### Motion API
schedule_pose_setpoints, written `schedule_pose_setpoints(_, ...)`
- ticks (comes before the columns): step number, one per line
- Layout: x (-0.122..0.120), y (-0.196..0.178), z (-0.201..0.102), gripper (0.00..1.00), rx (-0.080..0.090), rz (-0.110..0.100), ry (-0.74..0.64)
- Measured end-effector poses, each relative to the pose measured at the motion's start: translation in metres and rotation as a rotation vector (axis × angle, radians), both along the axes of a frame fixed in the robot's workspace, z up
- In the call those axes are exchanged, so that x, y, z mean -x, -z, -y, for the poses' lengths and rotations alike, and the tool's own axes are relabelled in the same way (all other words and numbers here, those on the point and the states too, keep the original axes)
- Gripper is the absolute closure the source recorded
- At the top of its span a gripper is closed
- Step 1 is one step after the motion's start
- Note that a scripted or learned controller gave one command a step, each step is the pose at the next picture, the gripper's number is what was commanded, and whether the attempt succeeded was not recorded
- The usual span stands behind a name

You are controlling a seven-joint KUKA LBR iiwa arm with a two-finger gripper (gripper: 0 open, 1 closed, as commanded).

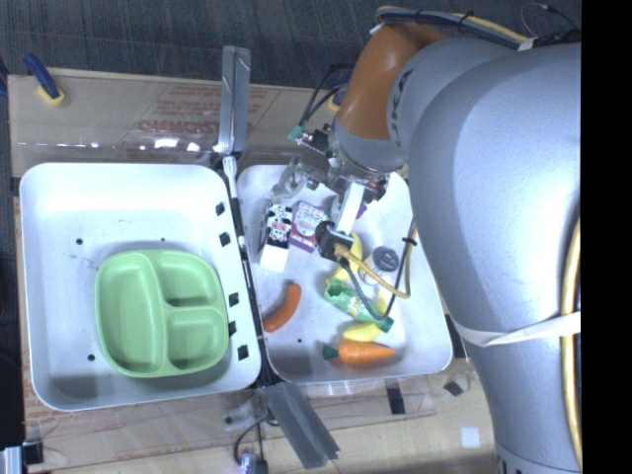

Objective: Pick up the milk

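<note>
The milk (276,233) is a small white carton with black cow patches. It lies in the right bin (427,336), against the bin's left wall. My gripper (299,188) hangs just above and to the right of the carton's upper end, under the orange wrist band. The wrist hides what lies directly beneath it. A box with a purple label (308,216) sits right beside the milk.
A red sausage (281,306), a carrot (363,355), yellow and green toy food (349,294) and a grey disc (385,259) share the right bin. A green divided plate (163,312) lies in the left bin (59,205).
</note>
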State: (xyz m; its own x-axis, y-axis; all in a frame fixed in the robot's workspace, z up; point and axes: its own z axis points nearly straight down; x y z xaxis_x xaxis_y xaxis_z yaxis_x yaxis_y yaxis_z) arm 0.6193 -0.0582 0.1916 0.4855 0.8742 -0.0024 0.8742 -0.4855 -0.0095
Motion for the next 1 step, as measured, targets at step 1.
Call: schedule_pose_setpoints(1,0.0259,0.0544,0.0446,0.0,0.002,0.003,0.005)
